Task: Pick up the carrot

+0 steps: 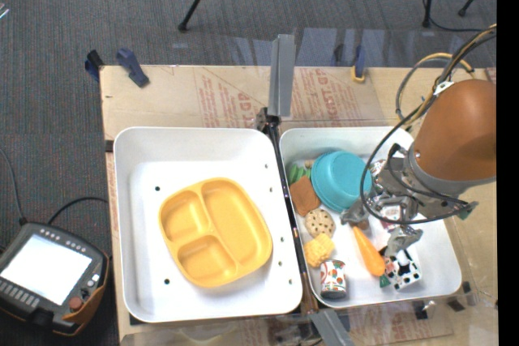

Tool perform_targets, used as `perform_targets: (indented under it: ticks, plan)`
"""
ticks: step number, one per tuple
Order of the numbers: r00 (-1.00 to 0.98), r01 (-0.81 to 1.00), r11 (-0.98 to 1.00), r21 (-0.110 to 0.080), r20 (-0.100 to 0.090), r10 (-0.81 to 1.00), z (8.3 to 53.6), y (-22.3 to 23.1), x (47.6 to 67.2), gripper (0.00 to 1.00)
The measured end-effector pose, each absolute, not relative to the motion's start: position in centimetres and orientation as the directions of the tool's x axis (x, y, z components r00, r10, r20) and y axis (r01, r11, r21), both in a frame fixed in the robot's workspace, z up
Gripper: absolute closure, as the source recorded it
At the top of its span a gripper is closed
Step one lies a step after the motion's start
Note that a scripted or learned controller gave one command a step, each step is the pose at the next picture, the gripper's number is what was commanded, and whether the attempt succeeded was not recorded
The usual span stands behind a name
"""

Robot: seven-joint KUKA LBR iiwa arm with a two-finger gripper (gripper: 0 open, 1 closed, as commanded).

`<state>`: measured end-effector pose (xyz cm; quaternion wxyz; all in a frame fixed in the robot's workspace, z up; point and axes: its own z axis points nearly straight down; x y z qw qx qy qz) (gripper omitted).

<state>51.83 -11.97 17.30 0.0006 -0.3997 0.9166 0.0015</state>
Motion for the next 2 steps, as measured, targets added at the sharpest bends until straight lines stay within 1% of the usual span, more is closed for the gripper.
perform_targets:
  ticks: [1, 2]
  plan:
    - [-0.751, -0.661, 0.751, -0.005, -0.007, -0.661, 9.1, -9.4, 50.0, 0.0]
    - [-0.746, -0.665, 0.746, -0.011, -0.01, -0.666, 10.3, -9.3, 50.3, 1.0]
